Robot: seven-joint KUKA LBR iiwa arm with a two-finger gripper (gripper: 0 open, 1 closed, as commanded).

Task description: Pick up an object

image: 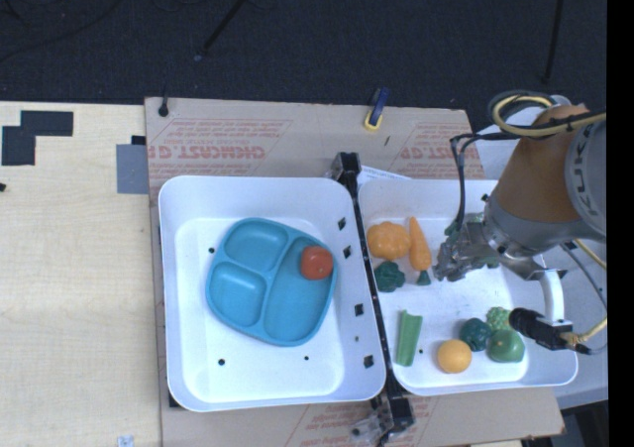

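Lying at centre left of the frame: shallow white plastic left bin (188, 376), bearing a blue sectioned plastic tray (260, 286) with a small red-orange ball (316, 263) sitting in its upper right compartment.

Crowding the shallow white plastic right bin (436, 199): a lumpy orange toy fruit (387, 239), a tapered orange toy carrot (419, 243) just beside it, a dark green broccoli-like piece (388, 277) below, a flat green stalk (408, 337), a round orange ball (454, 356) and a cluster of green toys (495, 333) at lower right.

Hovering right of the carrot: dark two-finger gripper (449, 265) on the grey and orange arm (535, 187), reaching in from the right edge. Cannot tell its state; nothing seen in it.

Risking a miss: closing on bare bin floor between carrot and cluster, or nudging the carrot against its neighbours.
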